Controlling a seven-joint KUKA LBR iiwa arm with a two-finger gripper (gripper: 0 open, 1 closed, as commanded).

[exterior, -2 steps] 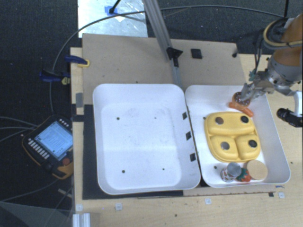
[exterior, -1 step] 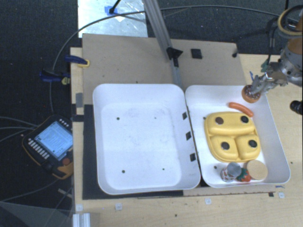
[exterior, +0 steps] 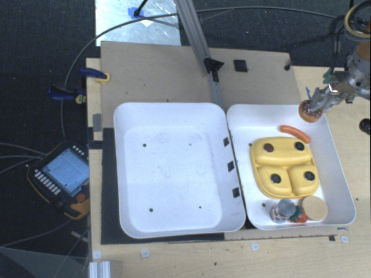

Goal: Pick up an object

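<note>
A grey arm reaches in over the far right corner of the right bin (exterior: 336, 155), its gripper (exterior: 316, 106) poised above a small round orange-brown object (exterior: 310, 112) at the bin's far rim — whether the fingers are apart or closed on it cannot be told from here. The left bin (exterior: 124, 155) sits alongside. Inside the right bin, largest first: a yellow moulded tray (exterior: 284, 167) at the centre, an orange sausage-shaped toy (exterior: 295, 134) just beyond it, a tan disc (exterior: 315, 208) and a small grey piece (exterior: 284, 209) along the near edge. A clean pick likely calls for a centred, vertical approach, clear of the rim. Both bins rest on a brown board (exterior: 174, 74) — a handheld control pendant (exterior: 61, 175) lies on the dark floor to the left.
</note>
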